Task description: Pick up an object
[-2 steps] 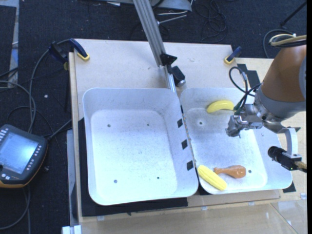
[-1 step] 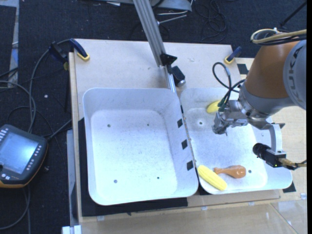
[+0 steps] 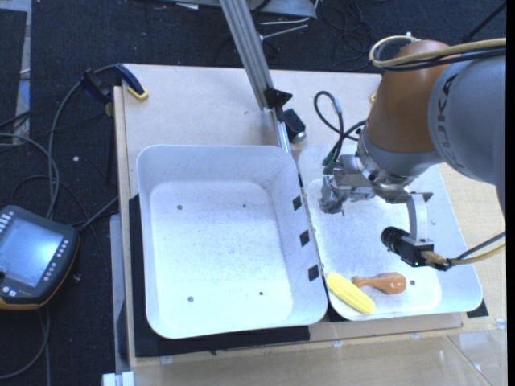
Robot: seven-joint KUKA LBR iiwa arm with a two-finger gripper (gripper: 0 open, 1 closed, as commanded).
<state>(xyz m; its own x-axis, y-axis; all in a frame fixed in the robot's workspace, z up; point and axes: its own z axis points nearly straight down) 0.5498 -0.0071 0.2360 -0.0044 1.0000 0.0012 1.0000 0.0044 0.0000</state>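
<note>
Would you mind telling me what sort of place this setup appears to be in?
Most likely a robotics lab: a grey and orange arm reaches over two white bins on a bench, a teach pendant lies on the floor, and loose cables run nearby.

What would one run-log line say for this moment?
hand: over right bin | yellow corn, orange drumstick: lying in bin

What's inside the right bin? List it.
In the right bin: a yellow corn cob and an orange drumstick-like toy, lying by its near edge. The arm and gripper hang over the far part, covering the floor there.
</note>
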